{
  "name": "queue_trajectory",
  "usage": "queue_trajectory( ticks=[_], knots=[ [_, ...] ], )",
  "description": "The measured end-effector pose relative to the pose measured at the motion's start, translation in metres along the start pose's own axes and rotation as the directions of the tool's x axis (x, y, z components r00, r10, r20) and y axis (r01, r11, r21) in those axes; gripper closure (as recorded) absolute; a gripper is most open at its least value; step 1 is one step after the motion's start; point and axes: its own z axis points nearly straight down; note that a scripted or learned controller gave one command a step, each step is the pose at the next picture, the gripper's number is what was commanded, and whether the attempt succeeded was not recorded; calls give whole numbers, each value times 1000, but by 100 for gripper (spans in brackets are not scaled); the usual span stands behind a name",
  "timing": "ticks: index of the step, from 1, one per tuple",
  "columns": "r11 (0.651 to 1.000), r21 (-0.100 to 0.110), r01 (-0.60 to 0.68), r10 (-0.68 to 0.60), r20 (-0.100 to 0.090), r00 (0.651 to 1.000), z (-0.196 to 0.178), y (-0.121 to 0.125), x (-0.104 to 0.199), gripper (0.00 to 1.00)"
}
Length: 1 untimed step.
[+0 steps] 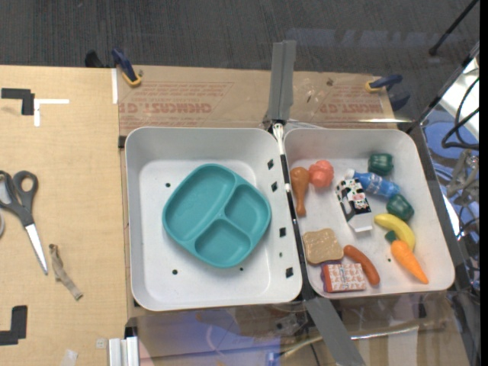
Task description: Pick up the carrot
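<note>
The carrot (409,261), orange and tapered, lies in the right bin (433,175) near its front right corner, pointing toward the front right. A yellow banana (397,228) rests just behind it, touching or nearly touching its thick end.
The right bin also holds a sausage (361,264), a bread slice (322,245), a red packet (342,277), a cow-print carton (355,200), a blue bottle (377,182), green items (380,163), a chicken drumstick (300,187) and a pink item (322,172). A teal divided plate (217,215) lies in the left bin (141,227). Scissors (25,208) lie on the cardboard at left.
</note>
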Motion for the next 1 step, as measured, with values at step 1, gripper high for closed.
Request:
queue_trajectory(
  ticks=[1],
  knots=[
    [975,0,222,-222,1,975,-70,-20,-34,100]
  ],
)
